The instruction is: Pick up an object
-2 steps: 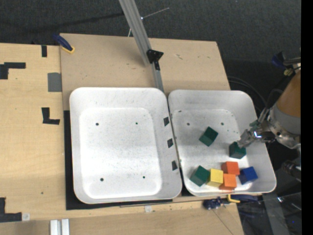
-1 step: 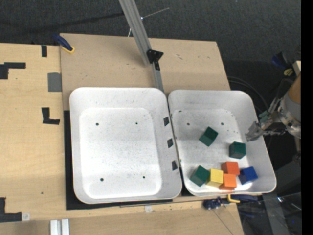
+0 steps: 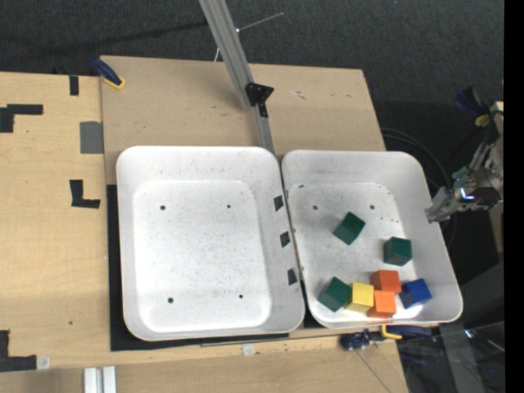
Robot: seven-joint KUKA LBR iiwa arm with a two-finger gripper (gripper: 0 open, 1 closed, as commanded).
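Several small blocks lie in the right bin (image 3: pixel 409 170). A dark green cube (image 3: pixel 350 228) sits near its middle and a second green cube (image 3: pixel 398 250) lies to its right. Along the near wall cluster a third green cube (image 3: pixel 335 293), a yellow cube (image 3: pixel 362 295), a red-orange cube (image 3: pixel 386 282), an orange cube (image 3: pixel 383 303) and a blue cube (image 3: pixel 415 292). My gripper (image 3: pixel 457 195) hangs just outside the right bin's right rim, apart from all the blocks. I see nothing held in it.
The left bin (image 3: pixel 196 158) stands beside the right one. A slanted metal pole (image 3: pixel 233 43) ends in a black bracket (image 3: pixel 259 94) behind the bins. A blue-yellow clamp (image 3: pixel 106 72) sits at the far left and another clamp (image 3: pixel 368 338) at the front.
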